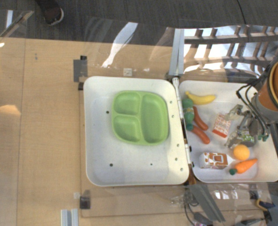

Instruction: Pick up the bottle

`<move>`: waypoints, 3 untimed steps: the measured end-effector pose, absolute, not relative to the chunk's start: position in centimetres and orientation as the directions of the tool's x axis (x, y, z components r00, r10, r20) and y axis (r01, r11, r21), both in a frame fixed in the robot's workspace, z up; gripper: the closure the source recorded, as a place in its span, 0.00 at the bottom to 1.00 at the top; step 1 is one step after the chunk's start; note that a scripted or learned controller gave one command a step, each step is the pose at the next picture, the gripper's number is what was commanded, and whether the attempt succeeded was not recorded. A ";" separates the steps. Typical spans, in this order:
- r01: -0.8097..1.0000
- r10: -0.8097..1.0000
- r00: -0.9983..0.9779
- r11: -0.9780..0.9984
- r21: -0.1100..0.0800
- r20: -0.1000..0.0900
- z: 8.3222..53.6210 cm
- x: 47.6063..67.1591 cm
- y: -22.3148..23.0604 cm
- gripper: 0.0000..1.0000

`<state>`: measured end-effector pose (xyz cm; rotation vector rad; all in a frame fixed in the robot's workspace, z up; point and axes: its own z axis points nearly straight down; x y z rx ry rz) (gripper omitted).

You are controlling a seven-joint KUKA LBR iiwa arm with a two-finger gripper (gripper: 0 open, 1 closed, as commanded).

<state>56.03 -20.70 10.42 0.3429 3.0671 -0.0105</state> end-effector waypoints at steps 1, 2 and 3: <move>0.224 0.224 -0.973 0.975 0.000 -0.057 11.7 56.2 -20.7 1.00; 0.215 0.215 -0.977 0.977 0.001 -0.014 23.3 53.7 -20.5 1.00; 0.339 0.339 -0.941 0.941 0.003 -0.009 21.8 59.0 -14.4 1.00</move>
